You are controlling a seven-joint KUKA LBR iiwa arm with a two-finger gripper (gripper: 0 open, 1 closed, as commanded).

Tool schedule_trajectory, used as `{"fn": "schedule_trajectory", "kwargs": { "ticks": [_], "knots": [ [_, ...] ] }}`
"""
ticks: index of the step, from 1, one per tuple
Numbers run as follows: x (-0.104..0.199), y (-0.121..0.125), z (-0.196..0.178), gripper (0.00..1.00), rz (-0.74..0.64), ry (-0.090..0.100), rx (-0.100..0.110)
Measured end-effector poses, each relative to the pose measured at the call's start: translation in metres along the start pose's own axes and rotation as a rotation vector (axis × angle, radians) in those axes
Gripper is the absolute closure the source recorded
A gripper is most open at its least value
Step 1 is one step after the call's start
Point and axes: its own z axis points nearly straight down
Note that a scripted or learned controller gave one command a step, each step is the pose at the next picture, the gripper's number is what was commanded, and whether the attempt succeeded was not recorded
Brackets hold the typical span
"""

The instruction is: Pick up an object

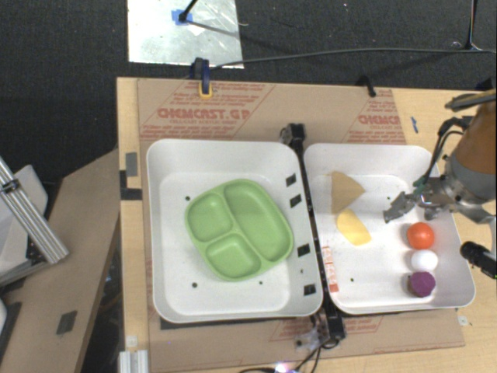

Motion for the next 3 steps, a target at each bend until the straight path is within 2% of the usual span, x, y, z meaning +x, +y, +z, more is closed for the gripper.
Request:
{"fn": "schedule_trajectory", "kwargs": {
  "ticks": [1,2,3],
  "knots": [
    [-0.002,-0.004,0.061,0.0,-0.001,0.0,-0.001],
    [-0.003,-0.002,0.047,1.0,-0.001,-0.002,-0.006],
    [-0.005,-0.003,0.004,1.0,-0.002,-0.003,-0.008]
  ]
}}
